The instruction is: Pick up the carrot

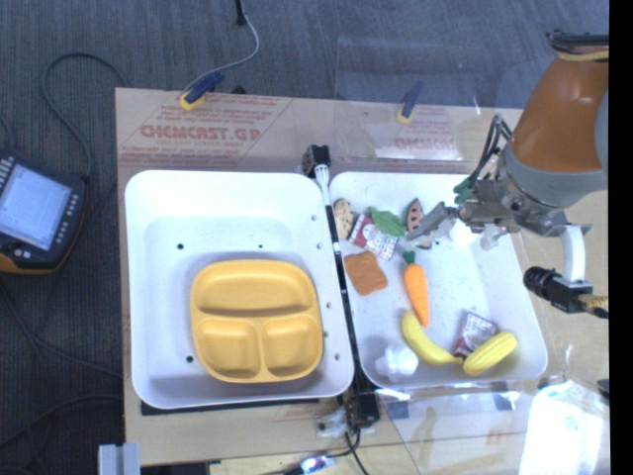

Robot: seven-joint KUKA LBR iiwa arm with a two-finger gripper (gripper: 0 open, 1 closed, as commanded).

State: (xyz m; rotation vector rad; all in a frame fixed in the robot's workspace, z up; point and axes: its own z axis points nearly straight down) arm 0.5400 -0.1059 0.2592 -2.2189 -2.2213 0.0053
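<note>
Table (198, 117): a pale board printed in red lettering, set on dark grey carpet, with a handheld screen (35, 211) on the floor at far left.
Left bin (158, 216): holds a yellow divided tray (257, 320).
Right bin (519, 295): the carrot (416, 292) lies mid-bin, tip toward the near edge, a banana (427, 340) just beyond that tip.
Arm (559, 117): reaches in from the right, orange band high, wrist low over the bin's far right.
Jaws (435, 228): spread open, gripping nothing, up and right of the carrot.

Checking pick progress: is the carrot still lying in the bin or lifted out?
Lying in the right bin. The carrot rests flat on the floor, leaf end toward the gripper, which is apart from it.
</note>
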